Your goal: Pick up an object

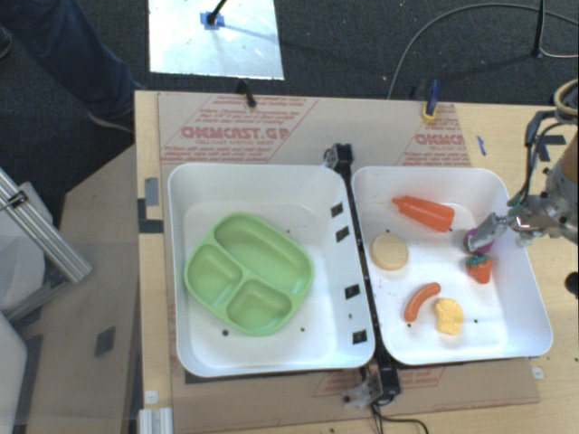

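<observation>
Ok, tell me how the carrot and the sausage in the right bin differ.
The carrot is larger and tapers to a point; the sausage is smaller, slim and slightly curved with rounded ends. The carrot lies near the bin's far side, the sausage nearer the front, beside a yellow piece. Both are orange and lie flat.

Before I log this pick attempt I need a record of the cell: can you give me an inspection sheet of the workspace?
Surface: bench with printed board under two white bins; left bin, right bin.
Job's things: in the right bin, orange carrot, round beige disc, orange sausage, yellow piece, small red-orange item.
Clutter: green divided plate in the left bin.
Grippers: gripper at the right bin's right side, just above the red-orange item; jaw state unclear.
Cables: black cable looping over the floor; wires at the bins' front joint.
Surroundings: dark carpet, metal sheet, aluminium frame at left.
</observation>
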Tool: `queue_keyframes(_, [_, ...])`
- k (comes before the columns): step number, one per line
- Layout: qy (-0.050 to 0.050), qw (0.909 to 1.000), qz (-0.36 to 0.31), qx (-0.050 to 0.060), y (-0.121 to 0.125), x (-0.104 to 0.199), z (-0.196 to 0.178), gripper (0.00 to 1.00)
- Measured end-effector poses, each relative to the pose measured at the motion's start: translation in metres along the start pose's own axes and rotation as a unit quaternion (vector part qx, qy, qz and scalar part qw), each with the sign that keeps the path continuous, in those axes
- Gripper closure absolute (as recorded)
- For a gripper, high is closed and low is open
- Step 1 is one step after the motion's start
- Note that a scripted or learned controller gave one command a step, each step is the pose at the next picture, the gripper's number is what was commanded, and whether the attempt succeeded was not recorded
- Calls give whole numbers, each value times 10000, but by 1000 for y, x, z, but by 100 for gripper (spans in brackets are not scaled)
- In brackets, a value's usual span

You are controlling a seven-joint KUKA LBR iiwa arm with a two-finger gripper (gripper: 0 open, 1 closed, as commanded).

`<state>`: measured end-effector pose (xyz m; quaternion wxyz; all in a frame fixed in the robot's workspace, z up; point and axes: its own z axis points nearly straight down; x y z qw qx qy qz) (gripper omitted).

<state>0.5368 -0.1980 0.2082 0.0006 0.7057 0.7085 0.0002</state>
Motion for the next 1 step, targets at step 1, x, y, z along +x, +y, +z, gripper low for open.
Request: queue_keyframes(1, [-6,10000,-18,-18,1,0,-11,100])
